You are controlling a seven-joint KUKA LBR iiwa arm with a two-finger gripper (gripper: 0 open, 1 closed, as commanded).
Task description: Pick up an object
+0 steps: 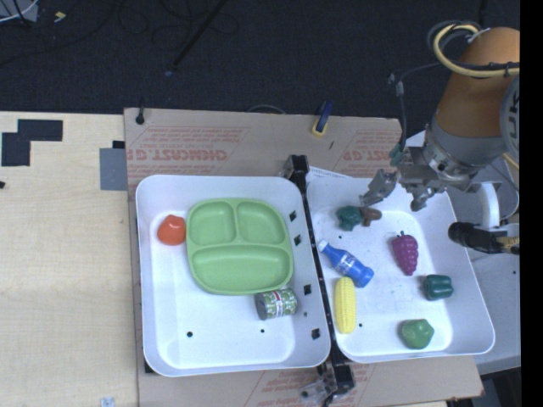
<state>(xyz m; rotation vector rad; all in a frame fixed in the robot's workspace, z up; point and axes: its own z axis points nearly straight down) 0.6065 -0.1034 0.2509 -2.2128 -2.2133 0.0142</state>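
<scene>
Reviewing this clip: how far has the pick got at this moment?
Nothing looks lifted yet. The gripper hovers open over the right bin, with nothing between its fingers, close to the teal toy. The grapes, blue bottle and corn all lie in the bin. Closing on an object and lifting remain.

This is a robotics lab test station, not a home or shop. A pale wooden tabletop [59, 253] carries a printed brown cardboard sheet [254, 142], and on it two shallow white plastic bins [161, 346] sit side by side, joined by black clips [299, 166] at 12 o'clock and at 6 o'clock. Bare cables [195, 15] trail over dark carpet [297, 49] at 12 o'clock. At 2 o'clock a grey industrial arm with an orange band [475, 100] and looped yellow hose [454, 49] reaches in. Toy plastic food [344, 305] fills the right bin.
</scene>
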